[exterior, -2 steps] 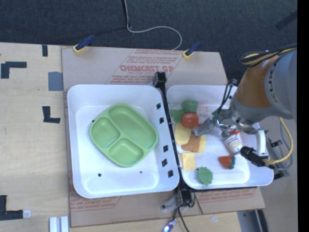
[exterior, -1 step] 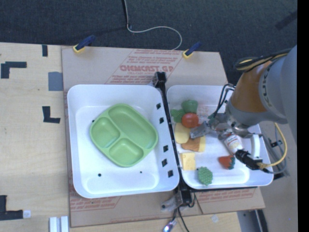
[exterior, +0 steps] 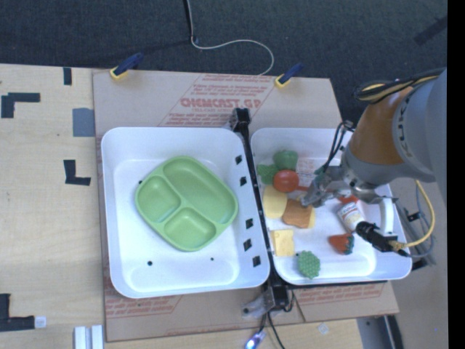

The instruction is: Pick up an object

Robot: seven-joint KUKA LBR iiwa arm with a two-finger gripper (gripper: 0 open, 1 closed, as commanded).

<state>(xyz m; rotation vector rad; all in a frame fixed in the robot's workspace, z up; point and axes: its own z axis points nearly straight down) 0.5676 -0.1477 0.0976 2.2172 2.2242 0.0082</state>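
Nearest the camera, the grey arm (exterior: 407,133) with its orange band fills the right side of the frame, reaching down and leftward into the right bin (exterior: 385,271). Its gripper (exterior: 317,193) sits low over the middle of that bin, just above a tan, bread-like slice (exterior: 298,215); whether it touches the slice cannot be told, and whether the claw is open or closed cannot be told either.

Under both bins lies a brown cardboard sheet (exterior: 211,97) with red lettering, pinned at its upper edge by two blue-and-yellow clamps (exterior: 126,65). On it, the left bin (exterior: 120,217) takes up the centre-left of the frame and holds a green divided plate (exterior: 186,203), lying flat, its long axis running from upper left to lower right.

The right bin holds small toy foods. A green pepper-like piece (exterior: 285,158) lies near the upper wall, with a red tomato-like piece (exterior: 285,180) just below it and close to the gripper's left. A pale yellow slice (exterior: 274,203) touches the tan slice's left edge. A small yellow block (exterior: 282,243) rests lower down, and a green bumpy piece (exterior: 309,265) lies near the bottom wall. Right of the gripper, a small bottle (exterior: 351,214) with a white label lies tilted, its long axis from upper left to lower right. A red wedge (exterior: 341,243) sits below it.
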